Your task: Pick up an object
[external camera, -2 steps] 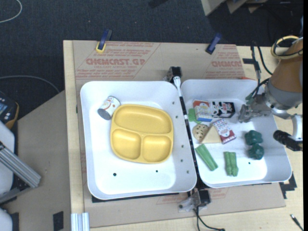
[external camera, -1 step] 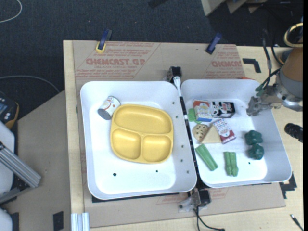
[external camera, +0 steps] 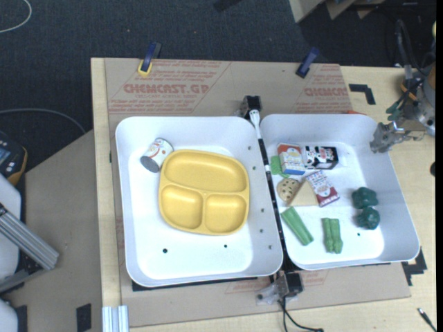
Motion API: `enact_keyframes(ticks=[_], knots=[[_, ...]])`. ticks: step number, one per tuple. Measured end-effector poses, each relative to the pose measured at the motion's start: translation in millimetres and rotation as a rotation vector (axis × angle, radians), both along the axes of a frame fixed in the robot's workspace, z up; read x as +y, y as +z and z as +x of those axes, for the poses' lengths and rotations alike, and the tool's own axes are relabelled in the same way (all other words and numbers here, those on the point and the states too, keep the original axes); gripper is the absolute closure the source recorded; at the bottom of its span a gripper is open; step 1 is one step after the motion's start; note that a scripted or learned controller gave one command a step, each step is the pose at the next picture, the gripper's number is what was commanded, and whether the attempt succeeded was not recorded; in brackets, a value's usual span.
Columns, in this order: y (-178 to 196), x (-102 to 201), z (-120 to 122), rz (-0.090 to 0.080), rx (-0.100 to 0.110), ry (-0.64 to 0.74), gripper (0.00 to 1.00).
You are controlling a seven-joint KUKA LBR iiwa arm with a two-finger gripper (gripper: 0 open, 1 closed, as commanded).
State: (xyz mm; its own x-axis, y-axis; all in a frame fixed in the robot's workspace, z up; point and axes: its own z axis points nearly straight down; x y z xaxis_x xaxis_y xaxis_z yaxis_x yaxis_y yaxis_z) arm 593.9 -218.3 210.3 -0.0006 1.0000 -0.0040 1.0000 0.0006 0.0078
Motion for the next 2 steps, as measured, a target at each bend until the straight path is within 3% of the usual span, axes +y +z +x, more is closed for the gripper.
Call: enact_keyframes(ticks=[1, 2], knots=[[16.1, -0.3, 1.1, 0.001, 0.002, 0.0, 1.0], [26.2, 56.1, 9.2, 0.005, 0.005, 0.005, 1.0]])
